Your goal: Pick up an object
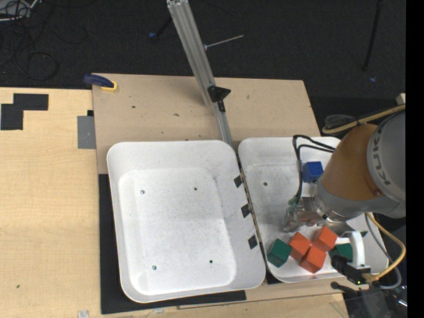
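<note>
The right bin (pixel 268 158) holds several small blocks near its front. A green block (pixel 279 252) lies at the front left, with orange blocks (pixel 307 252) beside it and another orange block (pixel 325 236) just to the right. A second green block (pixel 342 249) lies at the far right. A blue block (pixel 312 171) sits further back, next to the arm. My gripper (pixel 295 217) reaches down into the right bin just behind the orange blocks. The arm's grey and orange wrist (pixel 354 171) covers the bin's right side.
The left bin (pixel 173 220) stands beside the right one, with black clips along the shared rim. A slanted aluminium bar (pixel 197 52) rises from the bench behind the bins. A black cable (pixel 306 144) loops over the right bin's back.
</note>
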